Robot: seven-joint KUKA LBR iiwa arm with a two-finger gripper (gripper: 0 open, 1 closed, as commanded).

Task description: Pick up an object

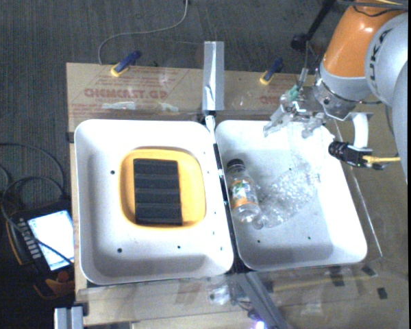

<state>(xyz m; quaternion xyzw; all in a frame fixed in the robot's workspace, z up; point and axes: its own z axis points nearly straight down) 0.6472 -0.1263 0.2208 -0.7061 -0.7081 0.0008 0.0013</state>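
My gripper (292, 123) hangs over the far edge of the right bin (342, 238), its fingers (272, 126) spread open with nothing solid between them. Below it in that bin lies a small clear bottle (241, 192) with a black cap and orange label, close to the left wall. A crumpled clear plastic piece (291, 189) rests beside the bottle, toward the bin's middle. In the left bin (96, 245) sits a yellow block with a black ribbed top (162, 189).
A metal post (213, 81) stands at the back between the two bins. Two blue-and-yellow clamps (125, 62) hold the cardboard backing. A black and yellow cable part (356, 155) juts from the arm over the right bin's far right corner.
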